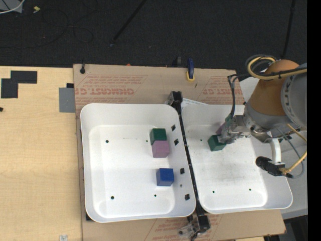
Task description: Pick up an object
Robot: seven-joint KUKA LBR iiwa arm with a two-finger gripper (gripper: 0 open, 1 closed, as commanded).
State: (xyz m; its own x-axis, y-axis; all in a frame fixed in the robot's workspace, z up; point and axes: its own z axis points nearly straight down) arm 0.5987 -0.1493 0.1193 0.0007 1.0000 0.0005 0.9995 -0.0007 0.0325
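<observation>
A small green block [215, 143] lies in the right bin [241, 195], toward its upper middle. My gripper [226, 135] hangs right over the block's upper right side and seems to touch it. Whether the block sits between the fingers is hidden. In the left bin [100, 185] a dark green block [158, 134] rests against a purple block [160, 148], and a blue block [165, 176] lies below them.
The grey arm with its orange band [273, 92] reaches in from the right above the right bin. A black divider [183, 149] with clips runs between the bins. A blue clamp [190, 69] holds the cardboard at the back. Cables [281, 167] hang at the right.
</observation>
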